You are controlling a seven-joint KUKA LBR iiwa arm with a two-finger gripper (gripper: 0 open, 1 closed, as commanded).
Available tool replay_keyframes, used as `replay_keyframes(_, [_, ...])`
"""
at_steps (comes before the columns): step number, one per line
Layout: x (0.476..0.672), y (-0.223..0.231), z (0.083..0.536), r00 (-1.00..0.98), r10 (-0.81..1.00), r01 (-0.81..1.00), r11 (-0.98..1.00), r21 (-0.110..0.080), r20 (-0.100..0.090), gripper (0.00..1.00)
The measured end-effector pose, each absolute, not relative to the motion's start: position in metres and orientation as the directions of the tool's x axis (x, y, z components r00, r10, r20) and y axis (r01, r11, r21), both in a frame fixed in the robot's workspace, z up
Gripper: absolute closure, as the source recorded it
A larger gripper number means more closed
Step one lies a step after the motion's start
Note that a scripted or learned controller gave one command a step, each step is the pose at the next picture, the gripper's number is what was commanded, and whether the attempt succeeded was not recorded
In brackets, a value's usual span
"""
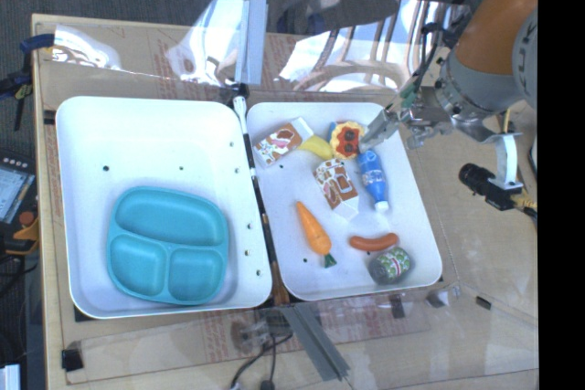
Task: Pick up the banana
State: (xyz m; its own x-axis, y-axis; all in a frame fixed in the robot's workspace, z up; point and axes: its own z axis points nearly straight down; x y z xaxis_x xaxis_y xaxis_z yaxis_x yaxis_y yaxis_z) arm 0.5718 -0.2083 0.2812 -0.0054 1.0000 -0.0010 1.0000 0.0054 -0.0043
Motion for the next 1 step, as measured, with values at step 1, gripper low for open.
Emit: replay_keyframes(1, [0.5182,-0.2065,0.1897,-0.020,1.000,1.000,0.020,-0.009,0.003,0.00])
